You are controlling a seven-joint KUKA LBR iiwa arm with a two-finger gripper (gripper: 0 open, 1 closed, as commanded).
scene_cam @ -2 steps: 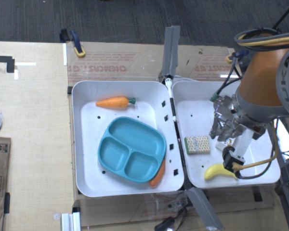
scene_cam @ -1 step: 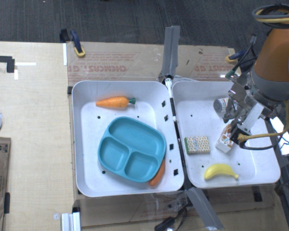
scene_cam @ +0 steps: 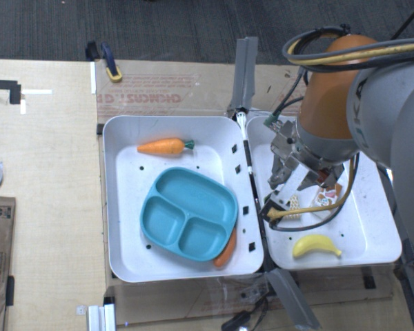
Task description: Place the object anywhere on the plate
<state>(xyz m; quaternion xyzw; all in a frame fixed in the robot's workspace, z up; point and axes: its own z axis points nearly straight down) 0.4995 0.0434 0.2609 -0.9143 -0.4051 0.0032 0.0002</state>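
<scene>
Where cardboard shows, mirrored lettering unreadable

Light is bright and even, falling from overhead. The two white bins verge on overexposed, with detail thinning along their rims. Shadows are soft and short: a faint one hugs the blue plate toward 6 o'clock, another lies under the banana. The arm dims the bin floor beneath it. The orange band carries a mild sheen. Focus is slightly soft overall, grainy on the dark floor at 12 o'clock. Straight edges stay straight.
</scene>
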